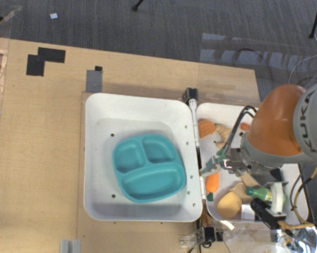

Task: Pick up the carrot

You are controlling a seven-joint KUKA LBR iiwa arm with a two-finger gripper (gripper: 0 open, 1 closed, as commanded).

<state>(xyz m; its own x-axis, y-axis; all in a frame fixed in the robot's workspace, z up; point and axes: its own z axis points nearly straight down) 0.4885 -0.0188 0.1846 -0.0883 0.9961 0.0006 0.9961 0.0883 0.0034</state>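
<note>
Far to the hand's left, a teal divided plate (149,168) lies in the left bin (102,114). The carrot (212,182) lies in the right bin (216,112), just below the hand (219,160), whose grip I cannot tell. This looks like the approach step; next, descend squarely over the carrot.

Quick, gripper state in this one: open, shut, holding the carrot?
Gripper: cannot be told from this view; it sits above the carrot in the right bin.
</note>
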